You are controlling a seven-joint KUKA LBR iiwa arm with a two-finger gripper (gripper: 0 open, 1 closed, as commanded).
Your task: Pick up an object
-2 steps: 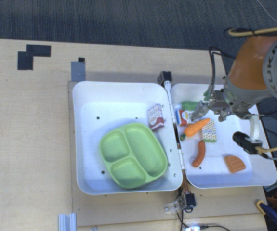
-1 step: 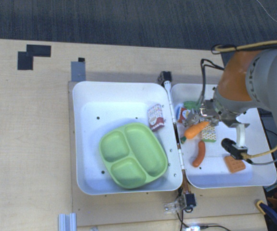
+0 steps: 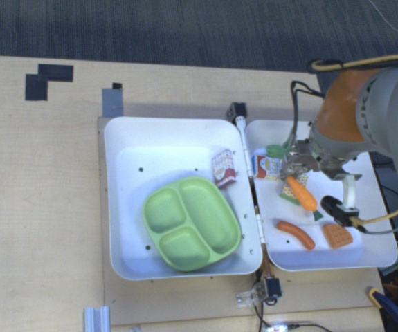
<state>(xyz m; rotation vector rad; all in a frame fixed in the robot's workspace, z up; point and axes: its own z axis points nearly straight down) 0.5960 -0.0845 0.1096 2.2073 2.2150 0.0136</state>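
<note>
Finds the gripper (image 3: 297, 166) low over the upper middle of the right white bin (image 3: 382, 254), at the top end of the orange plastic carrot with green leaves (image 3: 302, 194); cannot tell whether spread, pressed together or pinching anything. Hems that spot in with a white, red and blue packet (image 3: 263, 164) and a green piece (image 3: 275, 151) toward the other bin, plus a reddish toy sausage (image 3: 295, 234) and a brown waffle-like square (image 3: 337, 236) nearer the front. Holds, in the left white bin (image 3: 115, 185), a light green divided plate (image 3: 192, 223) and a small red-and-white packet (image 3: 223, 168).
</note>
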